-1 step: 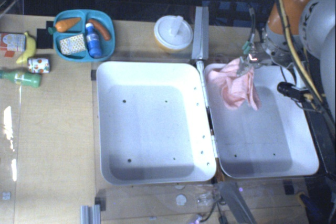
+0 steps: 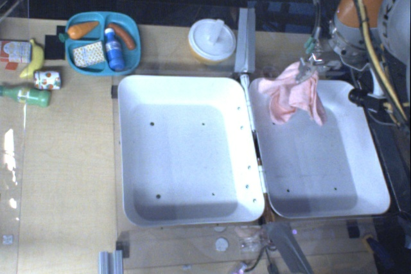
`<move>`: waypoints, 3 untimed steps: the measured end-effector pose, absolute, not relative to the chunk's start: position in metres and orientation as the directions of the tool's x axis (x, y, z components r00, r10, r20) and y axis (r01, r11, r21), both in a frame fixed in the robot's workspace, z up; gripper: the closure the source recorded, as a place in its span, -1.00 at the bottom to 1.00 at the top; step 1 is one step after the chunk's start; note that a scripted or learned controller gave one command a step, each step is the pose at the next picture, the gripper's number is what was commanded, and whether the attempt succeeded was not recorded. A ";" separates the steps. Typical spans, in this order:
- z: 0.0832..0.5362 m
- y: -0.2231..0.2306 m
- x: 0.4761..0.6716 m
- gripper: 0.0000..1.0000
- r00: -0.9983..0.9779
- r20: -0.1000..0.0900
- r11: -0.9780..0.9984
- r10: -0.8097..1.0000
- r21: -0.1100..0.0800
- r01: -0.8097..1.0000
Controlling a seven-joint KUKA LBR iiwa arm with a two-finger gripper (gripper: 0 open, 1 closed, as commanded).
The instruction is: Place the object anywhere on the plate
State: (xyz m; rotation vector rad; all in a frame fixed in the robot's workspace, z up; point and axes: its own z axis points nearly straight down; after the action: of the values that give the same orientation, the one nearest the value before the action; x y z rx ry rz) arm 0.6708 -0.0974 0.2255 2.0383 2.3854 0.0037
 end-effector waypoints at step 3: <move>0.237 0.052 0.651 1.00 -0.979 -0.006 0.979 0.206 0.004 0.206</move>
State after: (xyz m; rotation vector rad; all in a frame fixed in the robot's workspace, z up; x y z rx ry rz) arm 0.6513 0.0518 0.2372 0.3247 3.1183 0.0045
